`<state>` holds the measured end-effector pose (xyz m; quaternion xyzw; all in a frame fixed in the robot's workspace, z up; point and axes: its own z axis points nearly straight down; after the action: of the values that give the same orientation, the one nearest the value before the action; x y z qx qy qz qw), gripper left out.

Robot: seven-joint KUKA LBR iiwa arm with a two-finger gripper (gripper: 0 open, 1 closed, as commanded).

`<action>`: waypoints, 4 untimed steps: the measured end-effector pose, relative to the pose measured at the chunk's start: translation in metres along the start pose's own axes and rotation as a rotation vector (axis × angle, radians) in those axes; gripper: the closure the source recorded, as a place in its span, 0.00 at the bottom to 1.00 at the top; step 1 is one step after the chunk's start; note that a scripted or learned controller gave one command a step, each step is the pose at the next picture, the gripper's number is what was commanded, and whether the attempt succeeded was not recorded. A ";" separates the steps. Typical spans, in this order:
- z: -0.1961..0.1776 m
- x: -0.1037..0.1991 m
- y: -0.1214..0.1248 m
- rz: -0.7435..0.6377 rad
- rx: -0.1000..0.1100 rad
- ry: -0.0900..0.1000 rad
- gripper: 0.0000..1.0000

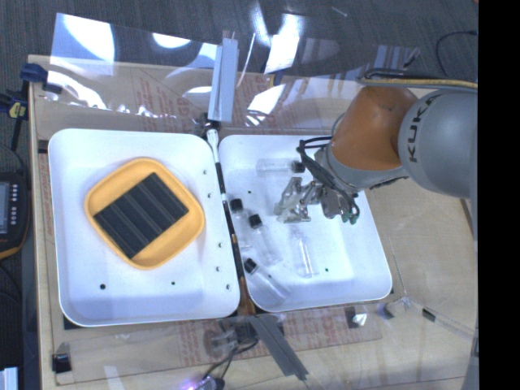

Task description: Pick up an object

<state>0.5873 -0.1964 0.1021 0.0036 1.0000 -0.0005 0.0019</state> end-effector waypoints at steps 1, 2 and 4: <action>0.009 -0.057 -0.014 0.170 0.000 0.001 1.00; 0.009 -0.064 0.007 0.402 0.001 0.001 1.00; 0.009 -0.061 0.002 0.269 0.000 -0.001 1.00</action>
<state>0.6483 -0.1948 0.0936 0.1375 0.9905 -0.0005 0.0023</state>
